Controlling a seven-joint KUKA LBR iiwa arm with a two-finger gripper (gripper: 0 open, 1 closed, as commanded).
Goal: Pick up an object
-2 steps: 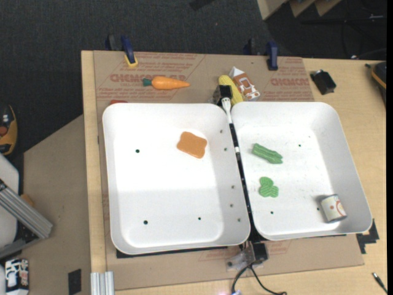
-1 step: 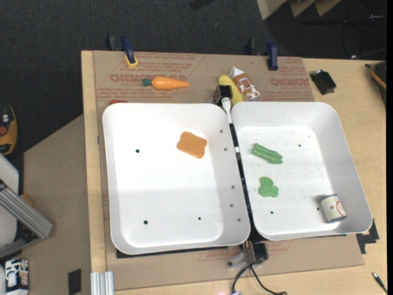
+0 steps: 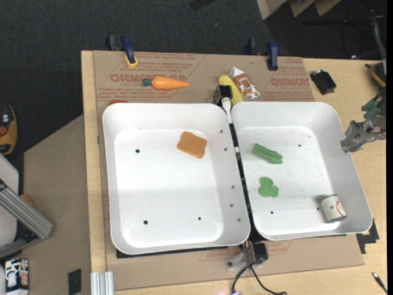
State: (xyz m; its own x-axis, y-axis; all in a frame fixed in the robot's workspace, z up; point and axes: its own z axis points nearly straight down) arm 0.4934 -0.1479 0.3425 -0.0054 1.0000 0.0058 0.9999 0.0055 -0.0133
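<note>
In the left bin point(image 3: 123, 183) lies an orange toast-shaped piece point(image 3: 192, 144), toward the back. The right bin point(image 3: 319, 112) holds a long green piece point(image 3: 267, 153), a small leafy green piece point(image 3: 268, 188) in front of it, and a small white can with a red mark point(image 3: 332, 208) in the front right corner. My gripper point(image 3: 358, 134) hangs at the view's right side, just outside the right bin's right rim, apart from all the objects. Nothing shows between its fingers.
Behind the bins on the cardboard lie a toy carrot point(image 3: 166, 83), a yellow banana point(image 3: 228, 86), a small printed carton point(image 3: 245, 85) and a black block point(image 3: 323, 82). Blue clamps point(image 3: 129, 51) hold the back edge. Cables trail at the front point(image 3: 252, 260).
</note>
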